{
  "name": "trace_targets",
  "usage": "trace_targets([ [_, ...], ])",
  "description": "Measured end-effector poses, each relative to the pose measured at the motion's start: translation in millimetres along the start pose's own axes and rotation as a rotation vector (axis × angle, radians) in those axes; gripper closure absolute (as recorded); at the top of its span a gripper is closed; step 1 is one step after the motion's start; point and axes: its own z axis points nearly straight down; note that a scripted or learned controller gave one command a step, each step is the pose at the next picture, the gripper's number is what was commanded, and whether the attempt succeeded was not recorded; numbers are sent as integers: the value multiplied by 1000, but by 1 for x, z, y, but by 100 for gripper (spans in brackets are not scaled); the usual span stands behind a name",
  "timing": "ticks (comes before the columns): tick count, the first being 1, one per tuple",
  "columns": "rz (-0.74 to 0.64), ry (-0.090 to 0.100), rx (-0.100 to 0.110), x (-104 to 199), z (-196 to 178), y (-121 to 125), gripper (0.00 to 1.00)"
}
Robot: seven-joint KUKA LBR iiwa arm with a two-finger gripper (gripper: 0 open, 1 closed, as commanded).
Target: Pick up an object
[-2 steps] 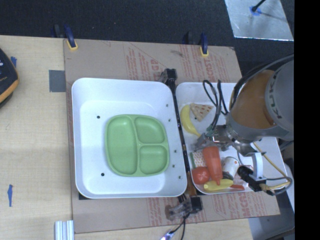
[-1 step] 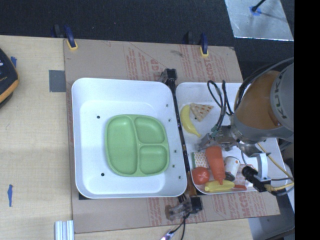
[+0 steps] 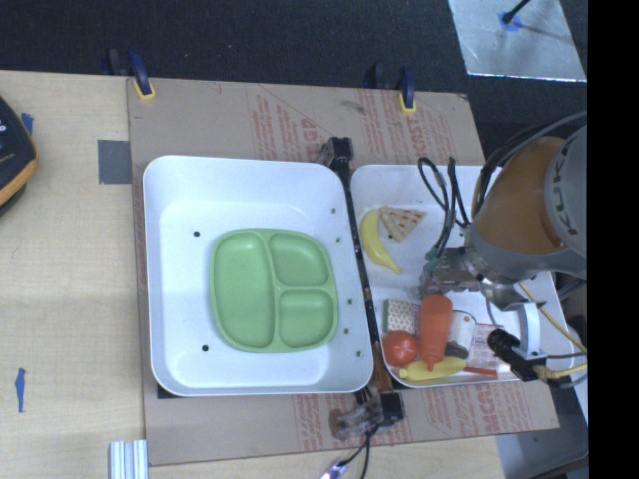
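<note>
Orange carrot (image 3: 435,328) lies just below the hand (image 3: 446,275).

Pale wooden bench (image 3: 60,297) below, spread with a brown cardboard sheet (image 3: 280,118) printed in faded red and clamped along its far edge by two blue-and-yellow clips (image 3: 140,73) (image 3: 406,86). Grey tape patch (image 3: 114,161) stuck just left of the cardboard. Black-and-orange device (image 3: 12,158) cut off at the left edge. Beyond the bench, dark carpeted floor (image 3: 280,13), with a pale square sheet (image 3: 514,23) marked in blue at upper right. Lit evenly, without hard shadows.
</note>
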Motion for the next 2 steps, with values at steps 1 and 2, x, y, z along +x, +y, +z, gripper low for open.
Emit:
trace_targets([
  [1,0,0,0,0,0,0,0],
  [2,4,1,3,5,11,-14,0],
])
